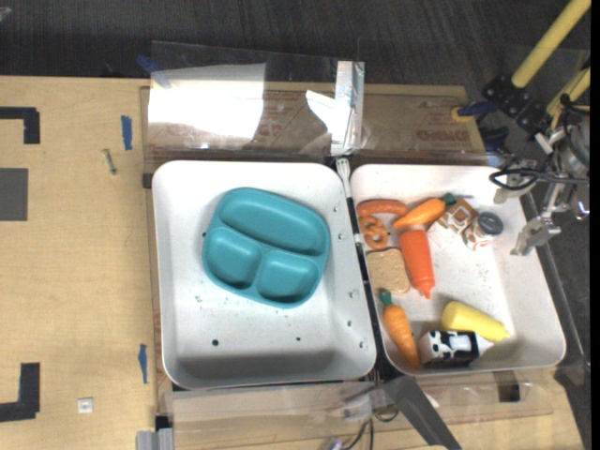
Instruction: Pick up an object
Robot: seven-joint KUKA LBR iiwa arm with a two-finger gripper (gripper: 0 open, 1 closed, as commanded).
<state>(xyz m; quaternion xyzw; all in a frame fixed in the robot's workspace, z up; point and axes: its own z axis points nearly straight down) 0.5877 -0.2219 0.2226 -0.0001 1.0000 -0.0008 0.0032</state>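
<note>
The right white bin [525, 293] holds several toy foods. Among them are an orange carrot [419, 214], an orange pretzel [373, 225], an orange bottle [418, 261], a tan cracker [389, 272], a second small carrot [401, 331], a yellow piece [473, 320] and a black-and-white toy [450, 345]. A small brown-and-white block [459, 217] and a grey round piece [488, 222] lie near the bin's back. My gripper [534, 228] hangs above the bin's right rim, to the right of the grey piece, with nothing visibly in it.
The left white bin [178, 251] carries a teal divided plate [265, 247]. Clear plastic sheeting [253, 111] stands behind the bins. Cables and a yellow bar [553, 31] sit at the upper right by the arm. Tan bench surface [66, 251] stretches to the left.
</note>
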